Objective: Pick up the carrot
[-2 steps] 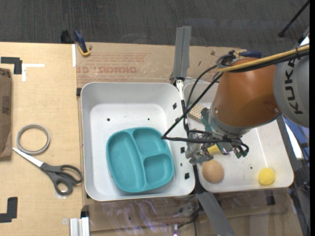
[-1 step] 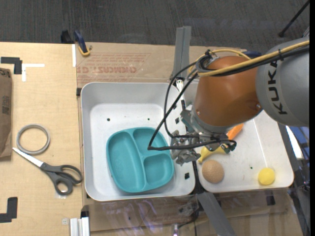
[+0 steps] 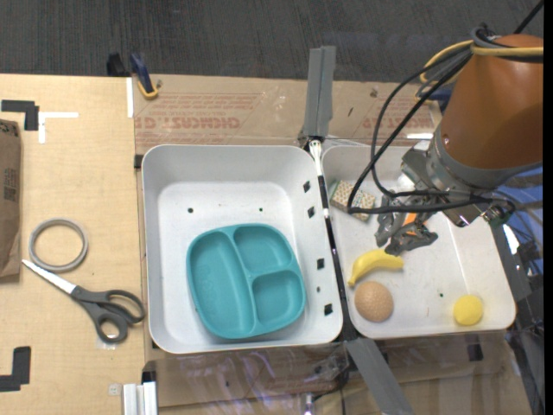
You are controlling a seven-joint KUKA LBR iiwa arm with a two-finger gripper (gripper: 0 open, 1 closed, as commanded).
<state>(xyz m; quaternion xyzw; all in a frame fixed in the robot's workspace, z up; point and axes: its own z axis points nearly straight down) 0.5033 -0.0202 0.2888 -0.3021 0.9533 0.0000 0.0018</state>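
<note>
Cardboard covers the worktop [image 3: 78,145] under two white bins. Low in the right bin [image 3: 492,258], the hand [image 3: 404,232] has its dark fingers closed on the orange carrot [image 3: 421,226], which shows between them near the bin's middle. Just below lie a banana [image 3: 374,264], a brown egg [image 3: 373,302] and a yellow lemon [image 3: 467,310]. The left bin [image 3: 164,232] holds a teal divided tray [image 3: 246,280]. Scissors [image 3: 95,301] and a tape roll [image 3: 58,244] rest farther left.

Glossy white plastic bins [image 3: 226,169]; matt teal tray [image 3: 247,279].
</note>
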